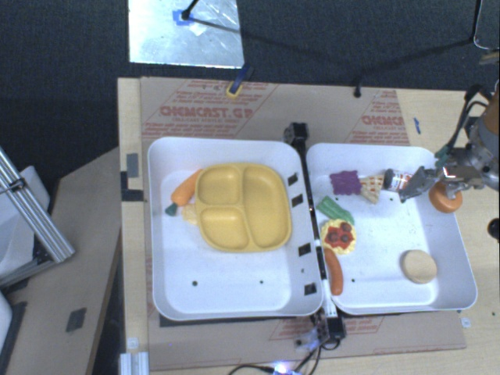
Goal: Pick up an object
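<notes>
The arm reaches in from the right, and its gripper hangs over the upper right part of the right bin. Just left of the gripper tip lies a small red and white item, next to a pale waffle-patterned piece. I cannot tell if the gripper touches the red and white item. An orange round object sits just below the wrist. Also in this bin are a purple toy, a green piece, a yellow pizza slice with red dots, a sausage and a bread roll.
The left bin holds a yellow divided plate and a carrot at the plate's left. A ridge with black clips separates the two bins. A shiny metal sheet lies on the floor beyond the bench.
</notes>
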Controlling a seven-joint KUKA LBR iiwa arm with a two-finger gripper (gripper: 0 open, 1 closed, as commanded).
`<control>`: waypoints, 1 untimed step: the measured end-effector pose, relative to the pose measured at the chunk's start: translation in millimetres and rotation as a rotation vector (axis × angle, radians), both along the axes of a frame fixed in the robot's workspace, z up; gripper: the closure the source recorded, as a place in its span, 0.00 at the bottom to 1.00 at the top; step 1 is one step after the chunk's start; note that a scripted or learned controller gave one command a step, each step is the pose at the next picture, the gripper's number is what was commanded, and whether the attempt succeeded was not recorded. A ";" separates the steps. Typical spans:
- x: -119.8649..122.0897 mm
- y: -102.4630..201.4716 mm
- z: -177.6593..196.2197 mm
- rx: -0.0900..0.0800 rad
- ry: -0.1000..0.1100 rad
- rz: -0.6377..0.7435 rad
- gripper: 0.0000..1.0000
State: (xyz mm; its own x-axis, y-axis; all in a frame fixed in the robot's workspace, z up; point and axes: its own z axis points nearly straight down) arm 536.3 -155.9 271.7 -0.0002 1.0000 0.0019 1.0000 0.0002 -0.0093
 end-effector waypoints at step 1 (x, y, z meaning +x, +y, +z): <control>2.0 0.3 5.7 -0.002 -0.011 0.003 0.00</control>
State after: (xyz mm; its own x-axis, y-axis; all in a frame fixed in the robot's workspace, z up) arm 538.4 -155.6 277.5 -0.0028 1.0000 -0.0004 1.0000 0.0028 0.0018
